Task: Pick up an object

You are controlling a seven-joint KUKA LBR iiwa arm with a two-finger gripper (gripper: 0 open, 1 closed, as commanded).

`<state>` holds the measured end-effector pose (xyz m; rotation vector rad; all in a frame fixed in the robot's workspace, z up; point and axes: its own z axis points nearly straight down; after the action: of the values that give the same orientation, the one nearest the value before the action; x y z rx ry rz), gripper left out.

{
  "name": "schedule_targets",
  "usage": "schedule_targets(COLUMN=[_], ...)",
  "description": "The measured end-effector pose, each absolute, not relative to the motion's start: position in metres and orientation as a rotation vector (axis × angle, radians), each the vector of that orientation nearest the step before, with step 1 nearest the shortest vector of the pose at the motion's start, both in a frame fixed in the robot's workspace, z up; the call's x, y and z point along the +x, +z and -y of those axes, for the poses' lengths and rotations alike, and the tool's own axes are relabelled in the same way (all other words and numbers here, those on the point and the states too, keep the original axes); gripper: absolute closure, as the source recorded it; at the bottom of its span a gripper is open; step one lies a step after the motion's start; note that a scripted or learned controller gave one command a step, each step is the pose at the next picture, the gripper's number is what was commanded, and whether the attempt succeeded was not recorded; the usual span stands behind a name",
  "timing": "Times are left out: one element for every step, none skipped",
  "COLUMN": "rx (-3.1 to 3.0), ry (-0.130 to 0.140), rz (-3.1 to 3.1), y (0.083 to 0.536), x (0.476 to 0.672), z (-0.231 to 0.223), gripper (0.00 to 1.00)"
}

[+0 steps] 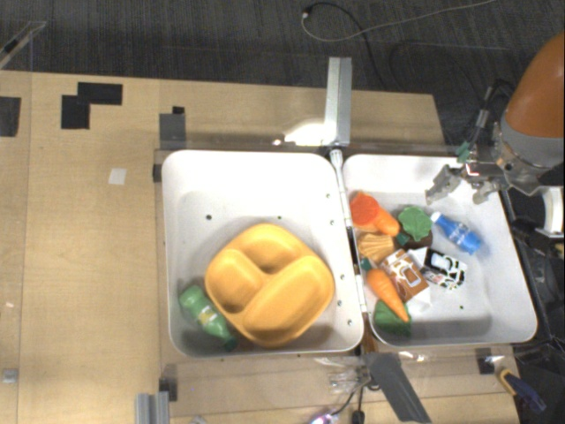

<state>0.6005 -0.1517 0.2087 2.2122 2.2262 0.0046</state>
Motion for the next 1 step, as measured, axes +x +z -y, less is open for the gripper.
schedule_targets(rx=[2.212], ry=[0.005], rz=[-2.226], y=[0.2088], x=[0.6005], z=[0.1517], gripper=[0.00])
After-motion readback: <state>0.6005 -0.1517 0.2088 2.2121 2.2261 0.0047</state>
